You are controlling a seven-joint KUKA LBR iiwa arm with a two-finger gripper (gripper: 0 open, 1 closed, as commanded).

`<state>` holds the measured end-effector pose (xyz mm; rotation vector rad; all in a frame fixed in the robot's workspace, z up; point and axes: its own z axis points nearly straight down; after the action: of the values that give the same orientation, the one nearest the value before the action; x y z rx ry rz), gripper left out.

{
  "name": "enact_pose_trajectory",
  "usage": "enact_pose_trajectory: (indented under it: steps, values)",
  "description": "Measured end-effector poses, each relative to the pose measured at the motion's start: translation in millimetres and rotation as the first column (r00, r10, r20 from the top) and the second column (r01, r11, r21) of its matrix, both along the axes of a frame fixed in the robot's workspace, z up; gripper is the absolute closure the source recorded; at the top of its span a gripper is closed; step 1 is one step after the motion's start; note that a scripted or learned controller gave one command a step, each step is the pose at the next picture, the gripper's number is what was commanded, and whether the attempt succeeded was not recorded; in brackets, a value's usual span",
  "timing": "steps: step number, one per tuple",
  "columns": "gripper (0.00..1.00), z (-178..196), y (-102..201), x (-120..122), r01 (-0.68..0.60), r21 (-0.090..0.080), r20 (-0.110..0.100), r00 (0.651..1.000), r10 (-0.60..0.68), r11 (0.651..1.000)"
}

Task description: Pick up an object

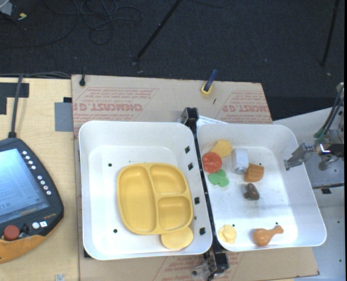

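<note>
The left bin (97,151) holds a yellow divided tray (154,198) with a yellow disc (177,239) touching its near edge. The right bin (302,215) holds small toy foods, among them a red tomato (212,161), a brown piece (251,192) and an orange drumstick (267,234). The gripper (296,157) sits at that bin's right rim; whether it grips anything, I cannot tell.

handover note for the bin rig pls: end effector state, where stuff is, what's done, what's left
End effector: at the right bin's right rim, nothing seen held.
Right bin: red tomato, green piece, yellow piece, white block, orange-brown chunk, dark lump, drumstick, small yellow item.
Left bin: yellow divided tray, yellow disc at its near edge.
Done: nothing picked.
Left: choose an object, descend, grasp, lift.
</note>
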<state>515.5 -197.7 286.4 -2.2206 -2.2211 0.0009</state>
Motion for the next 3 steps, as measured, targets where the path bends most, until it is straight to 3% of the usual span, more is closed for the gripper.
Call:
enact_pose_trajectory:
  steps: [1,2,3]
  values:
    - [0.00,-106.6,46.7,-35.3,0.002,0.007,-0.014,1.000,-0.002,1.000]
    - [0.00,-99.7,255.5,-41.0,-0.016,0.008,-0.004,1.000,0.016,1.000]
    - [1.00,-89.6,245.0,-40.0,0.003,0.001,-0.005,1.000,-0.003,1.000]
